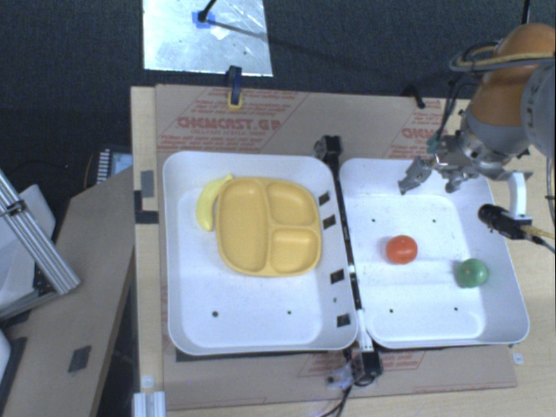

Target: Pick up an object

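Two shallow white bins are seen side by side on a worktop, viewed from above at a slant. In the left bin [187, 320] a yellow divided plate [265, 226] is laid near the middle, and a banana [207, 202] is tucked against the plate's left edge, towards the bin's far left corner. In the right bin [434, 320] two small things are left lying: a tomato [400, 249] near the middle, and a green ball [472, 273] close to the right edge. The two are set apart from each other.

The arm is reached in from the right, and its claw [433, 174] is held above the far edge of the right bin, well apart from the tomato and the ball. Its two fingers are spread apart, and nothing is seen between them.

The task is judged to be barely begun: nothing is lifted, and every candidate lies loose in its bin. A descent onto one thing, a closing of the claw and a lift are all left to be done.
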`<state>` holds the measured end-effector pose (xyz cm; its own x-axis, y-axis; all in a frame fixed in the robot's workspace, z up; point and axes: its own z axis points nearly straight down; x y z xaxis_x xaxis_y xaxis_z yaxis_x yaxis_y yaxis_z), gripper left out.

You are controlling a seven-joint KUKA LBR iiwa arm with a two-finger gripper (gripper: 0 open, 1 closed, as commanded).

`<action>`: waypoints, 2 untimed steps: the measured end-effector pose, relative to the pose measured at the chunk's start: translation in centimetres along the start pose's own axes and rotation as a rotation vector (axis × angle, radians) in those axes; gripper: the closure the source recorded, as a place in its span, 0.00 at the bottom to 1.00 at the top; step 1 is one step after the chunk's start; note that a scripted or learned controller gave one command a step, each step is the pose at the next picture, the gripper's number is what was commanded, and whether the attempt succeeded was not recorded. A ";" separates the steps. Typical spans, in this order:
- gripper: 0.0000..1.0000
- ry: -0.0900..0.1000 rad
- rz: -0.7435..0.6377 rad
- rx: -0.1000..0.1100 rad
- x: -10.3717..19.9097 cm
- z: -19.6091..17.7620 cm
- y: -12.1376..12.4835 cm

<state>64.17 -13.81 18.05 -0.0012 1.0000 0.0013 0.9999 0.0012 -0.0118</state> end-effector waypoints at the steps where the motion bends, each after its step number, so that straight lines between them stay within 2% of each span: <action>1: 0.00 -0.002 -0.002 -0.013 0.0 -0.8 0.3; 2: 0.00 -0.001 -0.001 -0.009 0.6 5.2 -0.2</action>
<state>63.88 -13.21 12.88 -0.0023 1.0000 0.0007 1.0000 0.0023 -0.0032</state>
